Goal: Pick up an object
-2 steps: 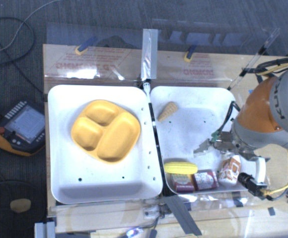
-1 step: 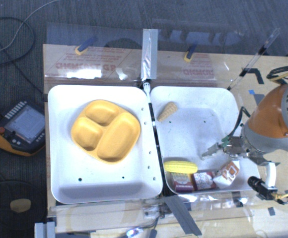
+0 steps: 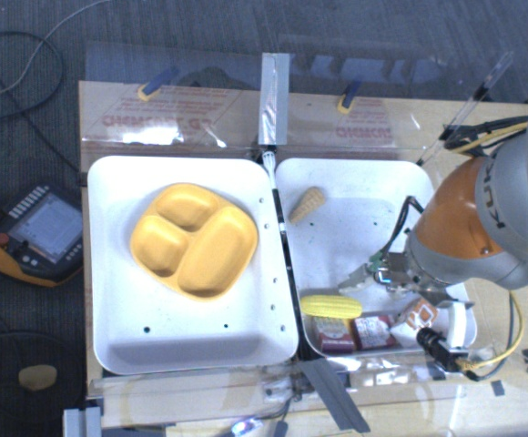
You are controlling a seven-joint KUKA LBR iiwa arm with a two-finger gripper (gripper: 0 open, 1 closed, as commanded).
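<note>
In the right bin (image 3: 337, 235) a tan cone-shaped piece (image 3: 306, 204) lies near the top left corner. A yellow corn cob (image 3: 331, 308) lies along the front edge, with red and white packaged items (image 3: 355, 333) just below it and an orange-white packet (image 3: 421, 315) to their right. My gripper (image 3: 382, 273) hangs low over the bin's right half, just above and right of the corn cob, under the grey arm with its orange band (image 3: 460, 217). The arm hides part of the bin's right side.
The left bin (image 3: 109, 335) holds a yellow three-compartment plate (image 3: 194, 239). A metal divider (image 3: 274, 98) stands behind the gap between the bins. A pendant controller (image 3: 32, 235) lies on the floor at left. Cables run by the arm at right.
</note>
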